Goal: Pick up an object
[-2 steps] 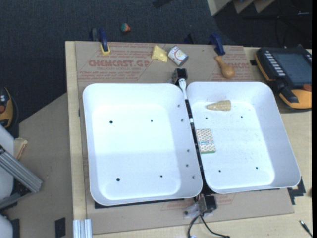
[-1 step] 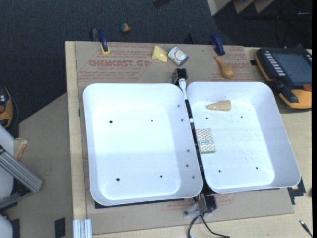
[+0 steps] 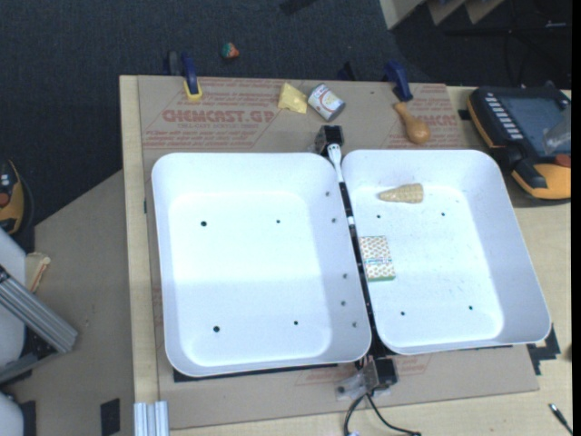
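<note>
In the camera view you look down on the desk with two white bins side by side. The left bin has four small dark dots on its floor. In the right bin you see two objects. A tan cone-shaped piece lies on its side near the far wall, with the narrow tip pointing to the left. A small flat packet with a checked pattern lies close to the left wall of this bin, just beside the divider between the bins. The two objects are well apart from each other.

Behind the bins, on the brown board, you find a yellow wedge, a small white box just beside it, and an orange-brown pear-shaped piece. The state of the end effector you cannot tell from this view.
</note>
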`<state>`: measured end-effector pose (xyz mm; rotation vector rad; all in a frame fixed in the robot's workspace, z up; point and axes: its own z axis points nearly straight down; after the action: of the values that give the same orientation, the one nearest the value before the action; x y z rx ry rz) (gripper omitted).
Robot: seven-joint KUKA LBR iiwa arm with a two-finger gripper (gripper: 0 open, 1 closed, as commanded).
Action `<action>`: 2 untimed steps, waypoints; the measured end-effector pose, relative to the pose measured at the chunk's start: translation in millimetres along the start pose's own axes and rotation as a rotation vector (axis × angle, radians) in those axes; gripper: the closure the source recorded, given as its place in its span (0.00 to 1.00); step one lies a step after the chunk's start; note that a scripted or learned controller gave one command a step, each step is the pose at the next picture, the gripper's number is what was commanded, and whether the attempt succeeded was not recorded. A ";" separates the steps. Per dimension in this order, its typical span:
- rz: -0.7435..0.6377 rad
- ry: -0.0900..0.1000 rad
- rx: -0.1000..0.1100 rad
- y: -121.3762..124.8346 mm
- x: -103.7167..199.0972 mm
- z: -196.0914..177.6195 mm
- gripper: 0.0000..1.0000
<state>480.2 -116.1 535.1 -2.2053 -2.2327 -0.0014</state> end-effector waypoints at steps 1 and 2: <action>0.011 -0.005 -0.005 -0.2 -6.4 -11.5 1.00; 0.011 -0.004 -0.004 -0.2 -6.4 -11.0 0.00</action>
<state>480.1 -122.5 546.1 -2.2221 -2.2243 -0.0013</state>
